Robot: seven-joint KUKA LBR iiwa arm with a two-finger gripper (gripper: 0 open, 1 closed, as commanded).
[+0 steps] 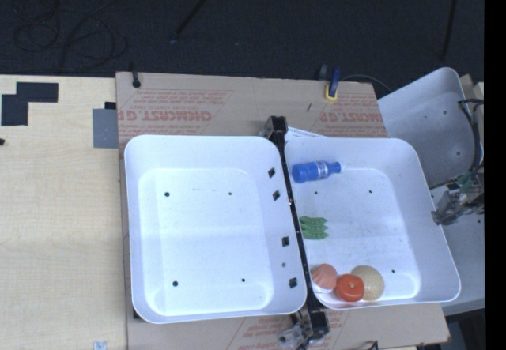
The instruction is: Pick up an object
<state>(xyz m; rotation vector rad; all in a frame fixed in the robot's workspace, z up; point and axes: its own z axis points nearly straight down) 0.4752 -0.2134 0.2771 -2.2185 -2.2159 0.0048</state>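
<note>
The right bin [411, 182] holds several objects. A blue bottle [315, 171] lies on its side at the bin's far left. A small green object [313, 227] rests by the divider near the middle. Three round things cluster in the near corner: a pink one [322, 276], a red one [349, 287] and a beige one [370, 280], touching each other. The arm's grey link [431, 111] hangs over the bench beyond the bin's right rim. My gripper [453, 205] sits outside that rim at the right, partly cut off, with nothing seen between its fingers.
The left bin [202, 234] stands beside the right one, split from it by a black divider [286, 206]. Both rest on a brown cardboard sheet [205, 107]. A pale wooden bench top [55, 206] lies to the left.
</note>
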